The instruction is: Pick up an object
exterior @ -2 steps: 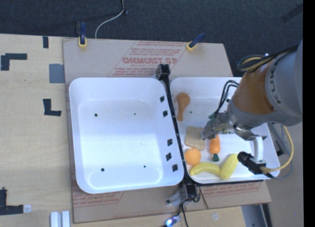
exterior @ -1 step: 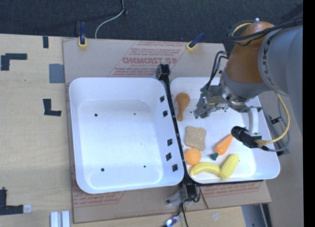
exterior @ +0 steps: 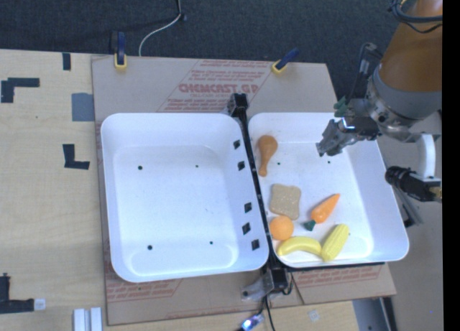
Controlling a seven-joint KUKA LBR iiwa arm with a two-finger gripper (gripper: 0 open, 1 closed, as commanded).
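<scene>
The gripper (exterior: 332, 143) hangs over the right bin (exterior: 374, 179) (how its jaws stand cannot be told), well apart from the carrot (exterior: 325, 207) and corn (exterior: 336, 241).

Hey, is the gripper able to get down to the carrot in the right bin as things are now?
Probably yes. The gripper hangs over the right bin's bare far part, and the carrot lies uncovered, apart from the corn and the bread slice.

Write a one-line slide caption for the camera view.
The arm's hand hovers over the right bin, which has a drumstick, bread slice, carrot, orange, banana and corn.
</scene>
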